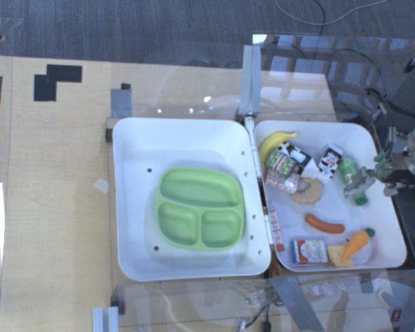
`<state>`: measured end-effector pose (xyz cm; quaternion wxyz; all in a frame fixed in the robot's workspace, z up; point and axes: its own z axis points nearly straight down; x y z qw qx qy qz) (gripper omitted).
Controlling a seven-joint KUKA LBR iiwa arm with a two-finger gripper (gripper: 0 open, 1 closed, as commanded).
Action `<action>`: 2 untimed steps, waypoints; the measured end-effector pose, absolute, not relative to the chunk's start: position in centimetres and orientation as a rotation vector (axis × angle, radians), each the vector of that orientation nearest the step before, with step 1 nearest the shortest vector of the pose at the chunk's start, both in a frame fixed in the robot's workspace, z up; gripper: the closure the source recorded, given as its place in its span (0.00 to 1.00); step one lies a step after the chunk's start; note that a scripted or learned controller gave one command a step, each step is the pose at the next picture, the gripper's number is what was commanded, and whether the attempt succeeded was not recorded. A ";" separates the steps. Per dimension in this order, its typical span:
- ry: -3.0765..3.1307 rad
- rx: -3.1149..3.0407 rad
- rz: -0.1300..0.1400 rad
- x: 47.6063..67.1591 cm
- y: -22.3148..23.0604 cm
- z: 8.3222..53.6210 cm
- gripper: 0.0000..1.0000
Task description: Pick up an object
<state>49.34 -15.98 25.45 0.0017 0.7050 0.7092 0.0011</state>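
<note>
Camera view, largest first: bench [48, 185], left bin [131, 185] holding a green tray [199, 207], right bin [391, 244] of toy food. Fingers [363, 184] hovering over right bin's edge by a green item [349, 169]; opening cannot tell. Approach step; next calls for descent and closing.

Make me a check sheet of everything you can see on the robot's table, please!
Surface: wooden bench bearing two white bins.
Job's things: right bin holds banana, sausage, carrot, cookie, small cartons and packets.
Clutter: green divided plate in left bin.
Grippers: gripper over right bin's right side, by a green item.
Cables: cable looped on floor.
Surroundings: grey carpet.
</note>
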 end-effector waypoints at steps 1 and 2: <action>2.317 2.120 0.001 53.3 -17.4 10.2 0.00; 2.339 2.082 0.012 50.7 -11.0 8.9 0.00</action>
